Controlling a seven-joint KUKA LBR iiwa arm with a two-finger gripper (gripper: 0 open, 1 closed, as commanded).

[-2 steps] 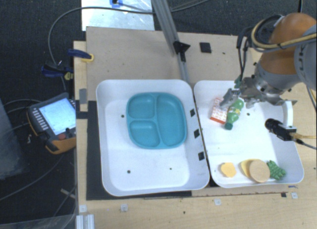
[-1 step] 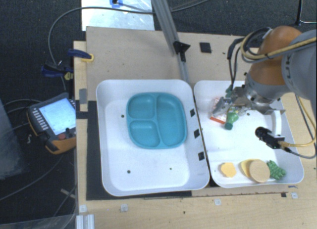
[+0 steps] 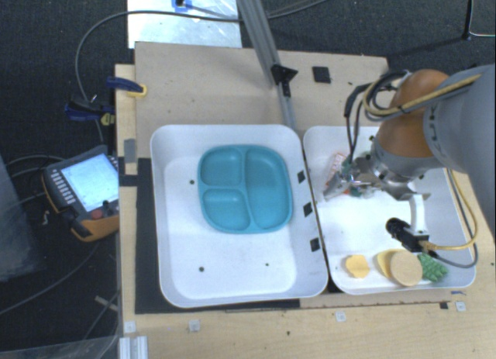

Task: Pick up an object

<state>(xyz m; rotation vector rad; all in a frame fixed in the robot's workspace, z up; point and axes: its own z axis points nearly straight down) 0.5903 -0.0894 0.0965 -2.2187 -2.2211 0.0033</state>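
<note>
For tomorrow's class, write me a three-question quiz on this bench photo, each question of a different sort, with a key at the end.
1. True or false: the blue divided plate lies in the left bin.
2. Multiple choice: where does the gripper sit? A) over the left bin B) over the right bin's upper left part C) off the bench, above the pendant
3. Fill in: the small yellow piece, the round tan piece and the green piece lie along the right bin's ____ edge.

Key
1. True
2. B
3. Near (bottom) edge; the tan and green pieces touch, the yellow one lies just left of them.
</note>
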